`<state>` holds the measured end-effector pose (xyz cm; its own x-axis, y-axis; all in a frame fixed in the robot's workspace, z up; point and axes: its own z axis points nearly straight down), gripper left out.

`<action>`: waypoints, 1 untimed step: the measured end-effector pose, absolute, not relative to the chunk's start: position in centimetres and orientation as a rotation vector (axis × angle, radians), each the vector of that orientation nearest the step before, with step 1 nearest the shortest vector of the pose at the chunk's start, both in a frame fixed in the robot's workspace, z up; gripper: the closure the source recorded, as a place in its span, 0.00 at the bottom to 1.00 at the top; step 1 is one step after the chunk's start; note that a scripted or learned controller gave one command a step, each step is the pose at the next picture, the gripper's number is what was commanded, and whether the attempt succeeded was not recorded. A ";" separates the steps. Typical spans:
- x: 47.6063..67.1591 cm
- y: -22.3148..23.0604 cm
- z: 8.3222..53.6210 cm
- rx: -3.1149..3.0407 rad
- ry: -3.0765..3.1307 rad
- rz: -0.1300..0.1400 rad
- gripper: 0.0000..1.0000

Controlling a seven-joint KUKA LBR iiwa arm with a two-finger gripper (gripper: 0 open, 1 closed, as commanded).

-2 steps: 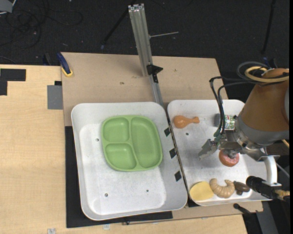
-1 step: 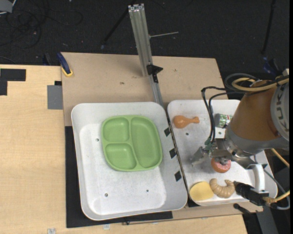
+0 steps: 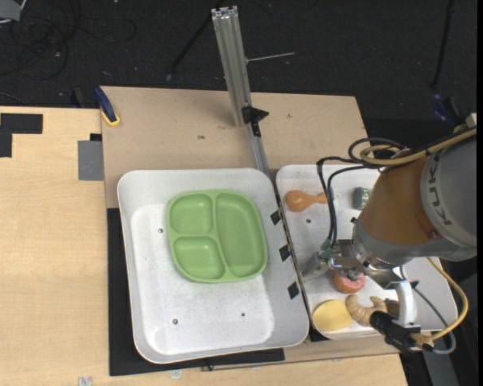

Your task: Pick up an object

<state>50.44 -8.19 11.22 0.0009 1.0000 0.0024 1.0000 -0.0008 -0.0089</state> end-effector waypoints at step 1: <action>50.8 -8.4 9.5 -2.229 -2.222 -0.005 0.00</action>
<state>50.77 -8.38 9.49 0.0032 1.0000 -0.0020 1.0000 -0.0032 0.0068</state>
